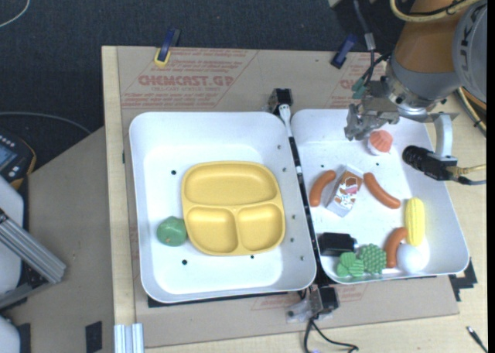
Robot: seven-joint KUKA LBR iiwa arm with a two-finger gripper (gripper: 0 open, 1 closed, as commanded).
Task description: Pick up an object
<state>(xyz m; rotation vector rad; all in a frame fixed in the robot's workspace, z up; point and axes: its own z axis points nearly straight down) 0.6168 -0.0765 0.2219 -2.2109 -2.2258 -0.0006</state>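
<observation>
Item: pink-and-white round toy, lying in the right bin near its far edge, just beside and below the end effector. Judged light, rigid plastic, smooth and likely slippery; a rounded body that could roll off a pinch, so the hold should go across its widest middle, from above. End effector: hangs low over the far part of the right bin, just left of the toy; whether it is released or clenched cannot be told from this slant, and nothing is seen held. Other contents, right bin: two orange sausages, a small carton between them, a yellow corn cob, a third sausage, a white egg, green leafy pieces, a black block (all close-packed, some touching). Left bin: yellow divided tray, green ball beside it. Surface: both bins rest on brown board clipped to the bench. Room: dark carpet beyond, cables around.
</observation>
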